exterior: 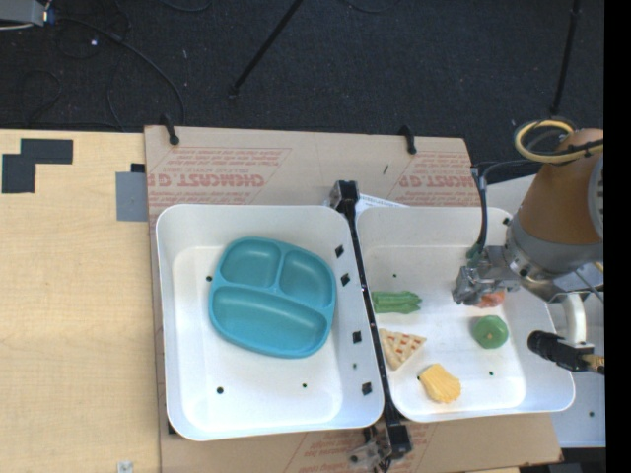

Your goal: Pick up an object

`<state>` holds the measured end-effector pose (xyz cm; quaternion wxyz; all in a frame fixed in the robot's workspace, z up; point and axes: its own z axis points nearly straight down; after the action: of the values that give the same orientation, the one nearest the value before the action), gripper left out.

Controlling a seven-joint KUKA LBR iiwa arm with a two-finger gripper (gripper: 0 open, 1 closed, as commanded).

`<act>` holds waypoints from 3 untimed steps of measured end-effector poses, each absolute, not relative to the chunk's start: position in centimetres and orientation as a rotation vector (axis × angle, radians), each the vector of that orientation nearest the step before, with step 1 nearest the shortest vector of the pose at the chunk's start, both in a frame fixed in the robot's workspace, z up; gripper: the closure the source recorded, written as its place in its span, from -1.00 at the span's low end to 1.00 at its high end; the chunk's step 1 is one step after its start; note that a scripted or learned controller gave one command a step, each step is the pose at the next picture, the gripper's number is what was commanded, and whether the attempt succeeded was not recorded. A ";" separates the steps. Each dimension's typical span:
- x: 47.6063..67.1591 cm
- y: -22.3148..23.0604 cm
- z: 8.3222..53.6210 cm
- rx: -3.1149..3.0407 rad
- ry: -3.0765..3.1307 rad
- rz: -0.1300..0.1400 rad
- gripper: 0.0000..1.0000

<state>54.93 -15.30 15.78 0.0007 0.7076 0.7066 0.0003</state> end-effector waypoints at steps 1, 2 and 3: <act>54.9 -15.5 22.1 2.218 2.221 0.002 1.00; 54.2 -15.2 26.8 2.218 2.222 0.002 1.00; 54.8 -9.9 25.0 2.220 2.230 -0.001 1.00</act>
<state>54.84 -9.90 25.05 -0.0023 0.7055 0.7087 -0.0004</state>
